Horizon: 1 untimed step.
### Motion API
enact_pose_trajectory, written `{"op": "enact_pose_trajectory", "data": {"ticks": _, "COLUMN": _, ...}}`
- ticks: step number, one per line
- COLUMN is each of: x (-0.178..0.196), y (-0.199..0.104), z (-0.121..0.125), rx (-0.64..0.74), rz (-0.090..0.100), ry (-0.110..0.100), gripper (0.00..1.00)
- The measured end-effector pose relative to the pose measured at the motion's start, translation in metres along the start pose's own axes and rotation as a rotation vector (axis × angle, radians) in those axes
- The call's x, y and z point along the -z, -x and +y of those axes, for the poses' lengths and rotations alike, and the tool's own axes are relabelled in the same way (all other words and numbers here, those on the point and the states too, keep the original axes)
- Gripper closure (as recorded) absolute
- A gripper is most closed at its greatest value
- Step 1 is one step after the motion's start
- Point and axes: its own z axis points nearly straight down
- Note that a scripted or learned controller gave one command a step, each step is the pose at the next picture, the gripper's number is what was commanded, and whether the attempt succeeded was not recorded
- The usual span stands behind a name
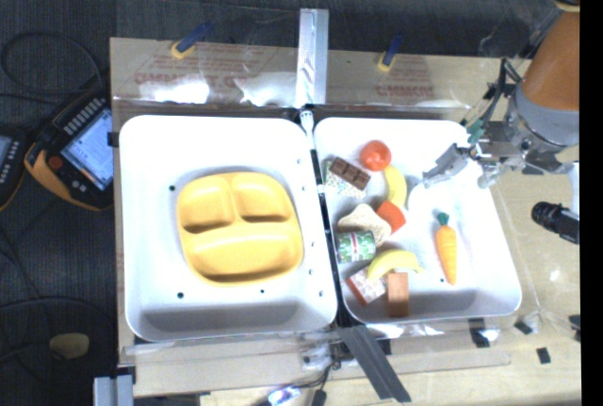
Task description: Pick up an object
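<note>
Two white bins (141, 235): one yellow tray (239, 225), two bananas (394, 184), gripper (450, 165) released.

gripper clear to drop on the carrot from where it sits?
Probably yes. The gripper hangs over the right bin, above the carrot, with bare bin floor between them. The carrot lies apart from the bananas and other food, so nothing crowds it.

Grey arm (545, 117) with an orange band – thin silvery claw (443, 170) – dark cables
</note>
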Motion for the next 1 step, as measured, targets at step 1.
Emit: {"op": "enact_pose_trajectory", "data": {"ticks": 1, "x": -0.1624, "y": 0.0327, "z": -0.022, "rx": -0.001, "rz": 0.001, "ry": 0.005, "gripper": 0.0}}
